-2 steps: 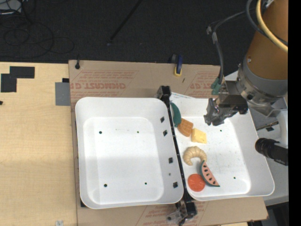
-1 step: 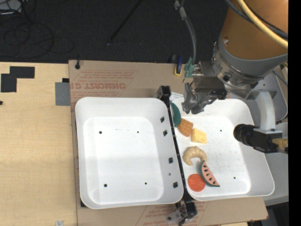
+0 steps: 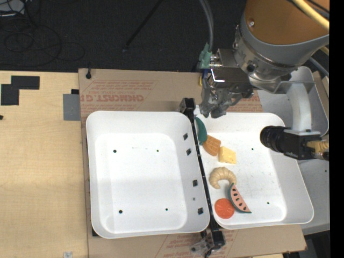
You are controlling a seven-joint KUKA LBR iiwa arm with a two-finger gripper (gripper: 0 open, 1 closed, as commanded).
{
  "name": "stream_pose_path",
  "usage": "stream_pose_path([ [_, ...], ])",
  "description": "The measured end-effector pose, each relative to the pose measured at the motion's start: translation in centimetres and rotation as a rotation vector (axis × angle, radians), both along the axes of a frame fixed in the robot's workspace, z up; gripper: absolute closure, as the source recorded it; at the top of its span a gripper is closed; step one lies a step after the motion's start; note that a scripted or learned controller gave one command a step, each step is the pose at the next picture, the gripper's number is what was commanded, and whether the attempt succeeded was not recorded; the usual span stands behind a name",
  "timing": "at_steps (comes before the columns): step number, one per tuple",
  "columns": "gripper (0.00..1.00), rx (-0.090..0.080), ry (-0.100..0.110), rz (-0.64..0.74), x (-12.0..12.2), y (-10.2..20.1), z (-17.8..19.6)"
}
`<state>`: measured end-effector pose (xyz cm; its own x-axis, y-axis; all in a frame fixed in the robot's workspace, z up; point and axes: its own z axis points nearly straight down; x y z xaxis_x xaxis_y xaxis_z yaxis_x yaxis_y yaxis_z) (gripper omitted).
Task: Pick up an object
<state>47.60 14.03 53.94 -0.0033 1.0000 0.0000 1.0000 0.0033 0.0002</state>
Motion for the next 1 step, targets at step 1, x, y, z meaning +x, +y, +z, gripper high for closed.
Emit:
stream_pose_path([
  [1, 1.0, 0.0, 0.004, 0.002, -0.04, 5.22, -0.27],
])
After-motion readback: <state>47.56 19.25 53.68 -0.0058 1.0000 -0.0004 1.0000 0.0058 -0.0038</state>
